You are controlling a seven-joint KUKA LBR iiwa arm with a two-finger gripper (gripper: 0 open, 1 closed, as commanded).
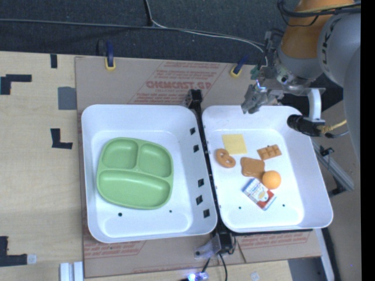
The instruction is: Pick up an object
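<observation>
While hanging over the right bin's (304, 206) far rim, fingers (253, 105) gripping nothing, spread or pressed together impossible to tell; yellow square (234, 143), pretzel (225, 158), orange ball (271, 179) lying below them, well apart.

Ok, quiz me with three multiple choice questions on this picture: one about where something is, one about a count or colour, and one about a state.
1. Where does the green divided plate lie?
A. in the left bin
B. in the right bin
C. on the cardboard

2. How many items lie in the right bin?
A. two
B. four
C. six

3. What is the gripper doing?
A. holding the orange ball
B. hovering over the right bin's far rim, holding nothing
C. pressing on the plate

Answers: 1 A, the plate fills the left bin. 2 C, yellow square, pretzel, waffle piece, tan piece, orange ball, packet. 3 B, every item lies on the bin floor.
</observation>
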